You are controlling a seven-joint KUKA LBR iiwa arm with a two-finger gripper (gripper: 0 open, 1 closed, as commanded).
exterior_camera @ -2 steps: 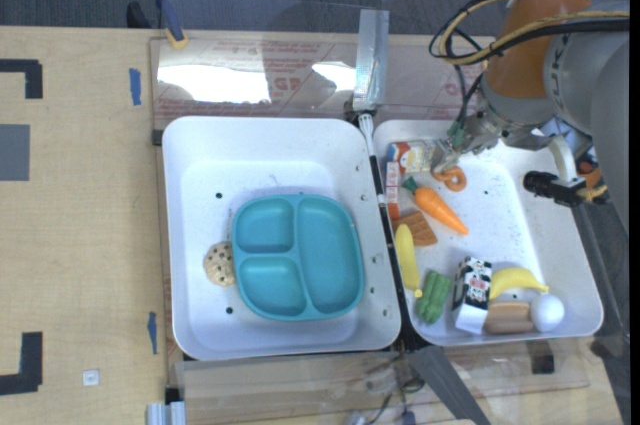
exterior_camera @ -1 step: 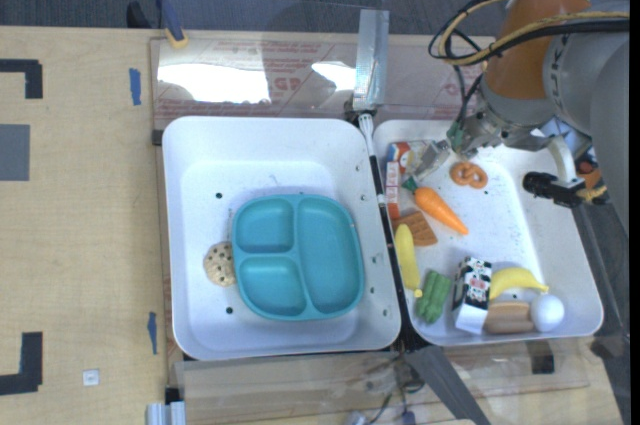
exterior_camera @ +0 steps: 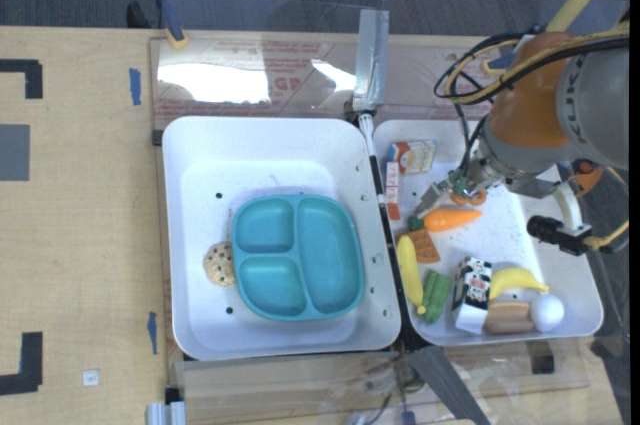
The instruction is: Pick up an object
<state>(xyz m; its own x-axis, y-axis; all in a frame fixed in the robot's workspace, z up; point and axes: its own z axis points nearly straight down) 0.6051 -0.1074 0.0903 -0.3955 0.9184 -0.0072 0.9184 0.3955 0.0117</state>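
Note:
My gripper [exterior_camera: 461,186] hangs low over the upper middle of the right bin [exterior_camera: 578,258], under the grey arm with its orange band [exterior_camera: 525,108]. Just below it lies an orange carrot [exterior_camera: 453,220], very close to the gripper tip; I cannot tell whether they touch. A white and red carton [exterior_camera: 408,158] lies to the gripper's left. Further down sit a yellow banana [exterior_camera: 408,271], a green vegetable [exterior_camera: 435,294], a black-and-white spotted block [exterior_camera: 476,281], a second yellow fruit [exterior_camera: 517,282], a brown bread piece [exterior_camera: 508,316] and a white egg [exterior_camera: 547,311].
The left bin [exterior_camera: 190,213] holds a teal divided plate [exterior_camera: 297,256] with a cookie [exterior_camera: 219,263] at its left edge. A black handle [exterior_camera: 556,233] sticks out from the arm over the right bin's right side. Cables [exterior_camera: 480,73] loop above the wrist.

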